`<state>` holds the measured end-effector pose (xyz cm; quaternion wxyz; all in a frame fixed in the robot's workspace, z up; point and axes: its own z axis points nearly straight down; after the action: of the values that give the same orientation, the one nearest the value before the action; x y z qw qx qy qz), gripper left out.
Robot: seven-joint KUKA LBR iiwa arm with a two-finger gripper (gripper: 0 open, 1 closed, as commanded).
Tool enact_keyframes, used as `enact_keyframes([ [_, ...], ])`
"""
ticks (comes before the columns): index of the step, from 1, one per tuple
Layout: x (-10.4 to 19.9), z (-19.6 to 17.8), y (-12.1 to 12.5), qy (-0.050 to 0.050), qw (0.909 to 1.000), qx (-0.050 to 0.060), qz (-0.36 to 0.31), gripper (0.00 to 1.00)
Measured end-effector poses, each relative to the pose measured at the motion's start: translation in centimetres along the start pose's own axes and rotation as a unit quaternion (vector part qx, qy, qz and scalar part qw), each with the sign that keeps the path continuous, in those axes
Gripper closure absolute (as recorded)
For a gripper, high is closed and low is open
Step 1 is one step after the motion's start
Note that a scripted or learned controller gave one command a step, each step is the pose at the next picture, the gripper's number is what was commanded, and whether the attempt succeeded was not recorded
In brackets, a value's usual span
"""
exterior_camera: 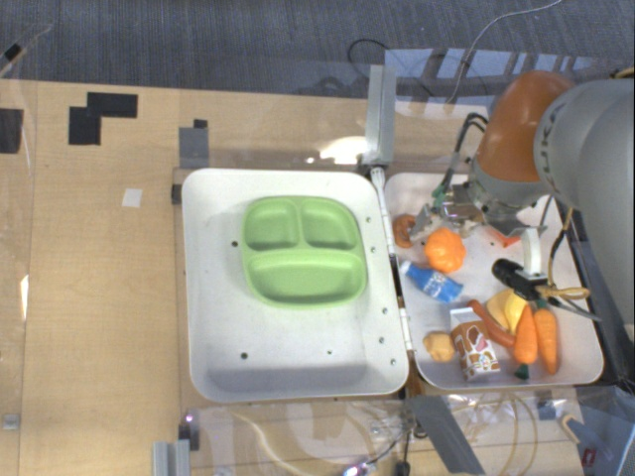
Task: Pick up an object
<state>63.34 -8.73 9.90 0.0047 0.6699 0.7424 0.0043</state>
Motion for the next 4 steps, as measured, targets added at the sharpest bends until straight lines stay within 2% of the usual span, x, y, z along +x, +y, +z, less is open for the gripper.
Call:
enact_keyframes([
  [1, 0.1, -1.2, 0.2, 0.000, 1.0000, -0.003, 0.000, 1.00],
  [2, -2.2, -2.3, 3.6, 0.000, 1.0000, 0.002, 0.002, 1.00],
  [3, -2.2, -2.3, 3.6, 0.000, 1.0000, 0.002, 0.002, 0.00],
  [4, -2.1, -3.6, 3.9, -0.001, 1.0000, -0.001, 0.000, 1.00],
])
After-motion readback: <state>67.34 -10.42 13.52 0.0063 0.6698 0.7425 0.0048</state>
